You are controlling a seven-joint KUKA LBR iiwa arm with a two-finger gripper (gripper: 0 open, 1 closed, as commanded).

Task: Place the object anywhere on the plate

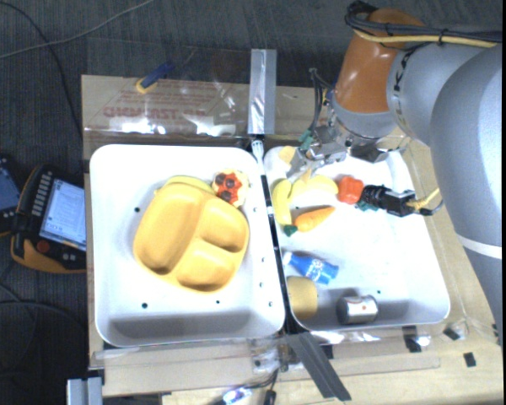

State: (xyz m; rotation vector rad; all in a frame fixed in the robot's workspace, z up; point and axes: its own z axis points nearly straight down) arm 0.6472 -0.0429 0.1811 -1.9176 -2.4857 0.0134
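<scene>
Gripper (308,160) down at twelve o'clock of the right bin (422,260), jaws' state impossible to tell, banana (281,199) just below at six o'clock, carrot (314,217) alongside, yellow plate (191,234) in left bin (118,310).

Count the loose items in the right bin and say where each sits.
6, perhaps more hidden under the end effector: banana, carrot, red piece, blue packet, tan ball, grey can.
</scene>
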